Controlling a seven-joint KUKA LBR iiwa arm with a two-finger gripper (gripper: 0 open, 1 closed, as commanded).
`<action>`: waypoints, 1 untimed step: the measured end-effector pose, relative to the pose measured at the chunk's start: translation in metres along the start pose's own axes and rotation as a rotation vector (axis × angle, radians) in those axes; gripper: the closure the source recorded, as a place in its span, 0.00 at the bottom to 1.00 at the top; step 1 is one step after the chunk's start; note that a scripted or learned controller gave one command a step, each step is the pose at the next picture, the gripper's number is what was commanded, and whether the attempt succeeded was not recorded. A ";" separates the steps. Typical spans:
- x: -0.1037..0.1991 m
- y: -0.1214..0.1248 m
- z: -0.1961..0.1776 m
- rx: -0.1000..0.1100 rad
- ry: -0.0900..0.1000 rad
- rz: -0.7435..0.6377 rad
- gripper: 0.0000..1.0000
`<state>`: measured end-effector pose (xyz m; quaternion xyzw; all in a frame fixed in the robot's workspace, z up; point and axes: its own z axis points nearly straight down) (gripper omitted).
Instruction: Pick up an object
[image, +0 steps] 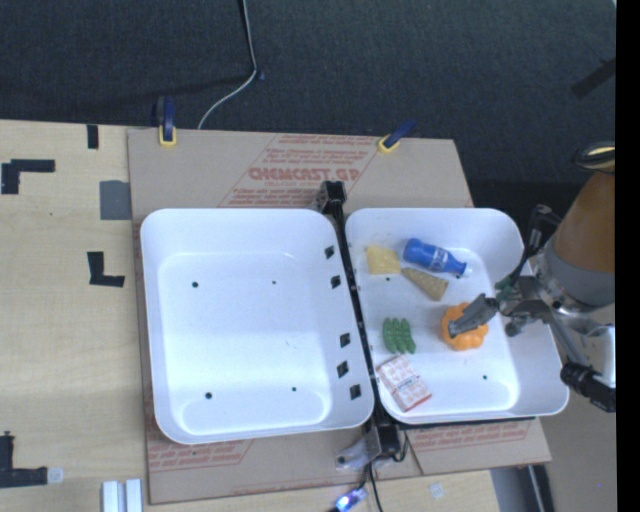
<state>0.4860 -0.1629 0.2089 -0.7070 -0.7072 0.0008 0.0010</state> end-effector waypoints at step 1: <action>-0.030 0.045 0.130 -0.005 -0.004 -0.001 0.00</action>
